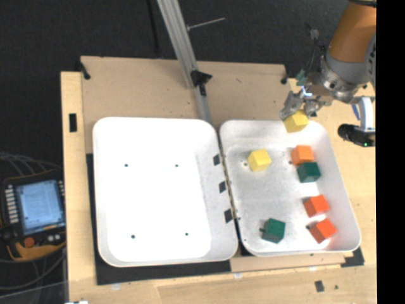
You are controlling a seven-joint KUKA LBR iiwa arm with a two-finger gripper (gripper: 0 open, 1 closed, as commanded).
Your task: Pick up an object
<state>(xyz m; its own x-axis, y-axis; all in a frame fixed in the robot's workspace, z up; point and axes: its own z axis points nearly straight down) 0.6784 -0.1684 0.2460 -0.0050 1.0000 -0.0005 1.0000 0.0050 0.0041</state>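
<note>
I see the pincer at the far edge of the right bin, its fingers clamped on a yellow block raised above the rim. Below it lie another yellow block, three orange blocks and two green blocks.

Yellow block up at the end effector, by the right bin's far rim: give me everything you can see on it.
The yellow block is a small, plain, matte cube-like piece, tilted rather than square to the bin. It sits at the far rim of the right bin, directly under the end effector, whose fingers meet its top. Whether it is lifted or resting on the rim cannot be told. It is apart from the other yellow block lower in the bin.
</note>
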